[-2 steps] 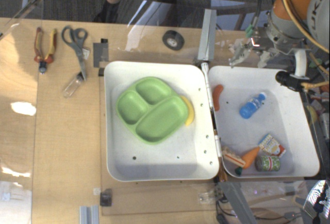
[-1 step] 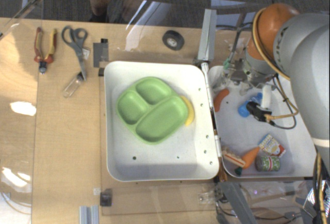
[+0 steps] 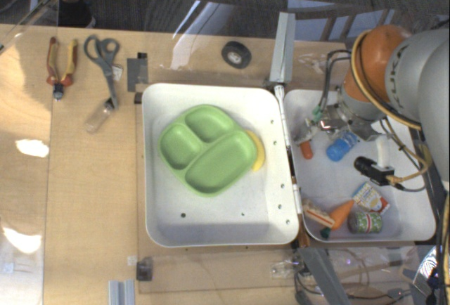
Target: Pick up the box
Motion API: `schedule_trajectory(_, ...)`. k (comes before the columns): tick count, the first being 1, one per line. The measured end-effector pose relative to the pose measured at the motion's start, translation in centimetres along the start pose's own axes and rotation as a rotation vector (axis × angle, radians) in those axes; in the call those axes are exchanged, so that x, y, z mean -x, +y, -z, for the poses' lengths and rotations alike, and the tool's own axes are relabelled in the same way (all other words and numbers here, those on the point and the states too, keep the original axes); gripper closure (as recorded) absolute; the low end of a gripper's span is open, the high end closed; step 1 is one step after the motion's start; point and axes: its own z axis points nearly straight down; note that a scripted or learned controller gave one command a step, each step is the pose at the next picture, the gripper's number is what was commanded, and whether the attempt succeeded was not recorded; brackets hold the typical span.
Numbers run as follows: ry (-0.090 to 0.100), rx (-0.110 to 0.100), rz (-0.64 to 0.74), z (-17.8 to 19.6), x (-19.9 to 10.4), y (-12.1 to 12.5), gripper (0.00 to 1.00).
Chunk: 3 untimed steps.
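Note:
The box (image 3: 369,197) is a small white carton with red, blue and yellow print. It lies in the right bin (image 3: 408,230) toward the front right, just above a green can (image 3: 365,222). My gripper (image 3: 321,119) hangs over the back left part of that bin, well up and left of the box and not touching it. A blue cylinder (image 3: 341,148) lies just below and right of the gripper, and a small orange-red piece (image 3: 306,150) sits below it.
An orange carrot (image 3: 342,211) and an orange stick (image 3: 316,214) lie at the right bin's front left. The left bin (image 3: 211,230) holds a green divided plate (image 3: 209,149) over a yellow item (image 3: 258,153). Scissors (image 3: 105,65), pliers (image 3: 60,66) and a tape roll (image 3: 236,54) lie on the bench.

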Motion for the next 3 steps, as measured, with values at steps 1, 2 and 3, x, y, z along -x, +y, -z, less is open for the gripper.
schedule_trajectory(1, -0.001, -0.006, -0.113, 6.9, 9.4, -0.4, 0.0)
schedule_trajectory(2, 0.001, -0.008, -0.257, 3.7, 3.7, 1.7, 0.0)
schedule_trajectory(3, -0.001, 0.0, -0.201, 0.0, -1.1, 0.3, 0.0)
